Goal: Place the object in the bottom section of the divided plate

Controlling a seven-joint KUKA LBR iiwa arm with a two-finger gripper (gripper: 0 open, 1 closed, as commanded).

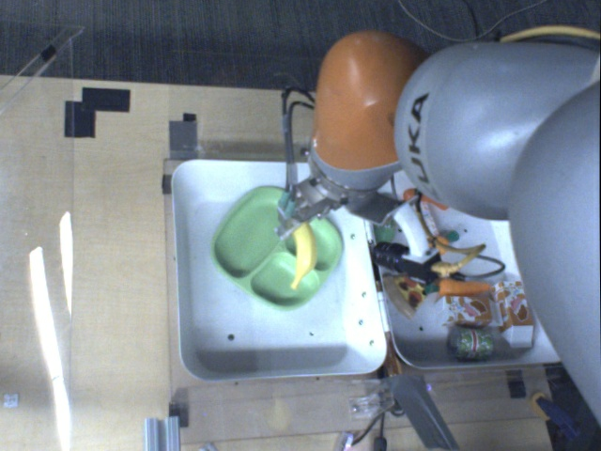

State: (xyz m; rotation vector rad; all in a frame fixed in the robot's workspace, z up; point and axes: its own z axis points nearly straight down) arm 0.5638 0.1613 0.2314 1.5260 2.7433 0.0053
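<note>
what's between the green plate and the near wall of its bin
Bare white bin floor lies between the green divided plate and the bin's near wall, seen in the camera view.

A green three-section divided plastic plate [254,242] is set in the left shallow white bin [207,336]. A yellow toy banana [303,256] is laid on the plate's right side, directly below the two-finger gripper [299,212]. Small mixed items [451,285] are gathered in the right bin [413,350].

A green divided plate [252,241] lies in the left white bin [202,332]. The gripper [299,216] hangs over the plate's right side, with a yellow banana [303,256] just beneath it, lying across the plate's lower right part. The right bin [413,350] holds a heap of small items [451,289], including a can [472,342].
</note>
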